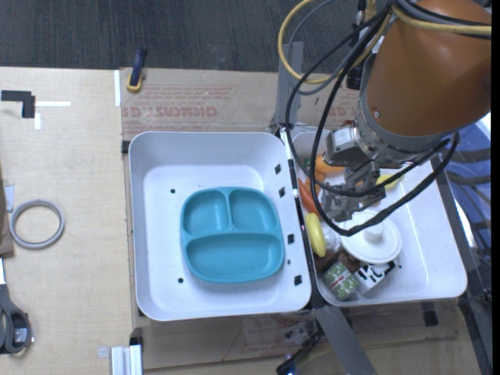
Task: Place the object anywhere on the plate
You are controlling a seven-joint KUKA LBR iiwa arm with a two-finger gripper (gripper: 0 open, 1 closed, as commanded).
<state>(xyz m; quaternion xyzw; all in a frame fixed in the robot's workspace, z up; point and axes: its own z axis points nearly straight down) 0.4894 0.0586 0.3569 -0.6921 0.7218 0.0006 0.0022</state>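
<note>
A blue divided plate (232, 234) lies in the middle of the left white bin (156, 170). The right bin (437, 264) holds a heap of small things: a yellow banana-shaped piece (316, 235), an orange piece (307, 197), a white round lid-like object (373, 243) and a green-labelled packet (341, 280). My gripper (349, 195) hangs over the left part of the right bin, just above that heap, under the big orange wrist.
A grey tape ring (35, 223) lies on the bench at far left, with scissors (14, 330) below it. A blue-and-yellow tool (137, 70) rests on the cardboard behind the bins. Black and yellow cables (328, 45) loop above the right bin.
</note>
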